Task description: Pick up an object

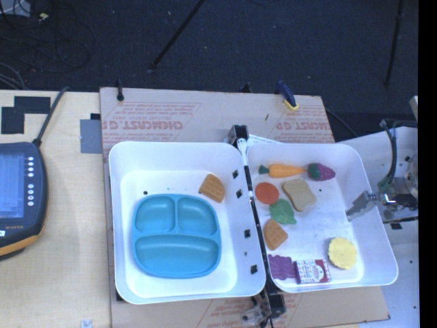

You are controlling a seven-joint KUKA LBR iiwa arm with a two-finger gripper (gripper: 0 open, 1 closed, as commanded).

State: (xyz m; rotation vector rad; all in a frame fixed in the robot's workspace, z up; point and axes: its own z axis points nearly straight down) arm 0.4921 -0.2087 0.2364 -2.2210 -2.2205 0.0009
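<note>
The right bin [372,183] holds several toy foods: an orange carrot [285,171], purple grapes [321,171], a red tomato slice [267,193], a tan bread slice [299,194], a green leaf [282,212], an orange waffle piece [274,234], a yellow round piece [342,253], a purple piece [280,266] and a pink-and-white carton [311,271]. In the left bin [123,183] lie a blue divided plate [176,234] and a tan waffle piece [212,187]. My gripper [360,206] hangs low over the right bin's right rim, apart from every object; the yellow piece is the nearest.
Both bins rest on a cardboard sheet [171,118]. A teach pendant [17,190] lies on the bench at the far left. A blue clamp [288,96] grips the cardboard's back edge. A divider with black clips [247,210] runs between the bins.
</note>
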